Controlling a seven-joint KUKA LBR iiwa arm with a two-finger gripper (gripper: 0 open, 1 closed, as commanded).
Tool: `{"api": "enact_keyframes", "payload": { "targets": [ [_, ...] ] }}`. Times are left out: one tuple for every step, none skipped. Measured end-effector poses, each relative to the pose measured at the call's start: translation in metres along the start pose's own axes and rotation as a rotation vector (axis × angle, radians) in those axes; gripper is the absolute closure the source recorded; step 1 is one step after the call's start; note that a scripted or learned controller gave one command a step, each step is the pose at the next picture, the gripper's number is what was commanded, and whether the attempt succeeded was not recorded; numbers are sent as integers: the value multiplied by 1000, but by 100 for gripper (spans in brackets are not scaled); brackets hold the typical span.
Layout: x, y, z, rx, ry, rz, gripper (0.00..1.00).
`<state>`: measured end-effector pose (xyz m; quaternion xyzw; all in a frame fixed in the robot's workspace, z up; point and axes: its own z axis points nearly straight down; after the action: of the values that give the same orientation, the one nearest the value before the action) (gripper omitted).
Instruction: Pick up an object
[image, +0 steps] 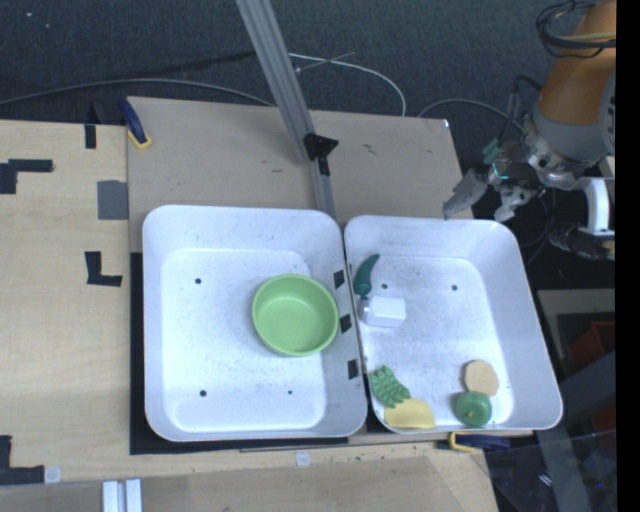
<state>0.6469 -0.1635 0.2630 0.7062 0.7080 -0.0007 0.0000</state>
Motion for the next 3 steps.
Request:
{"api": "enact_keyframes", "payload": {
  "targets": [
    [0, 0, 0, 0, 0, 1, 0],
    [4, 4, 45, 5, 1, 0, 0],
    [-1, 2, 109, 7, 1, 1, 0]
  ]
}}
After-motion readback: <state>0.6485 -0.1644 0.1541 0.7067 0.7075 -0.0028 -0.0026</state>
